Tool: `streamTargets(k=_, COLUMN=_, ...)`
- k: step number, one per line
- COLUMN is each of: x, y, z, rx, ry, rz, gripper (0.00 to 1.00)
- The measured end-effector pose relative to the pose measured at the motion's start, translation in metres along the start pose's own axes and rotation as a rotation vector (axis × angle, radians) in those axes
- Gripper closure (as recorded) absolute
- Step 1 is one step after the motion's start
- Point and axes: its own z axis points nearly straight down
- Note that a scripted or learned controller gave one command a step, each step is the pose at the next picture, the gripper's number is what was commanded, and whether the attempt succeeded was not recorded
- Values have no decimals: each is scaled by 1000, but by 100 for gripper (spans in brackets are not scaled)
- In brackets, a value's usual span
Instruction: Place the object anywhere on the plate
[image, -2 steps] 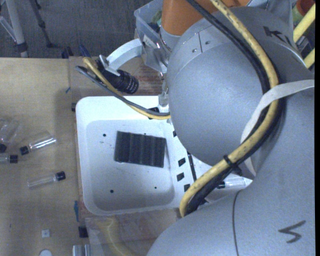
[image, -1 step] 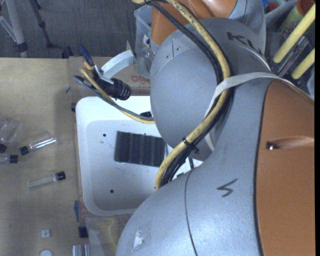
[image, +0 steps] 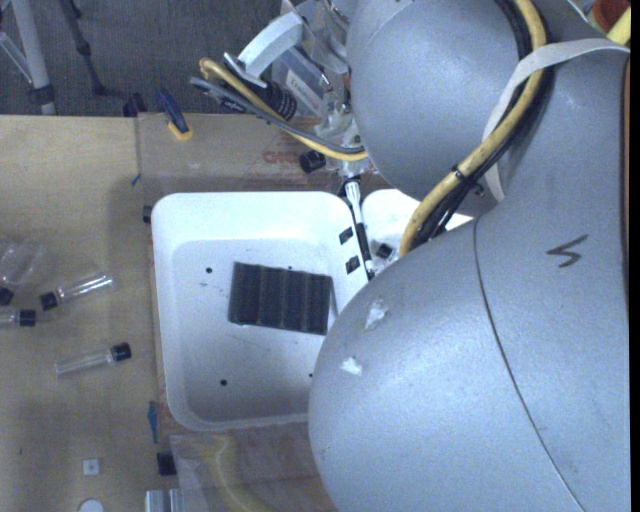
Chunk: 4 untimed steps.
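- The left white bin (image: 180, 300) serves as the landmark; its rim and floor are in plain view.
- A dark ribbed rectangular pad (image: 280, 298) lies flat near the middle of that bin's floor, a little toward its far wall. It may be the plate or the object of the task; I cannot tell which.
- The grey arm (image: 480, 340) covers everything to the right of the bin, overlapping the bin's near right corner, with yellow cables (image: 470, 160) running along it.
- A sliver of the second white bin (image: 388, 210) peeks out just beyond the left bin's far right corner.
- On the wooden bench (image: 70, 200) left of the bin lie several clear vials with black caps (image: 92, 355), well apart from it.
- Whether the hand is clenched, released or grasping anything cannot be told.
- Judged step: the arm appears to be working over the right-hand bin, picking or carrying.
- The next move probably calls for bringing the item over the plate and lowering it before release.
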Motion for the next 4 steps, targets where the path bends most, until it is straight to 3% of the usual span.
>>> streamTargets(k=1, x=-8, y=-26, z=96, rx=0, ry=1, rz=184, gripper=100)
streamTargets(k=2, x=-84, y=-57, z=194, rx=2, ry=-2, rz=129, gripper=100)
streamTargets(k=3, x=-51, y=-41, z=170, rx=1, ry=-1, rz=-100, gripper=100)
streamTargets(k=4, x=33, y=-9, z=81, rx=0, ry=7, rz=186, gripper=100)
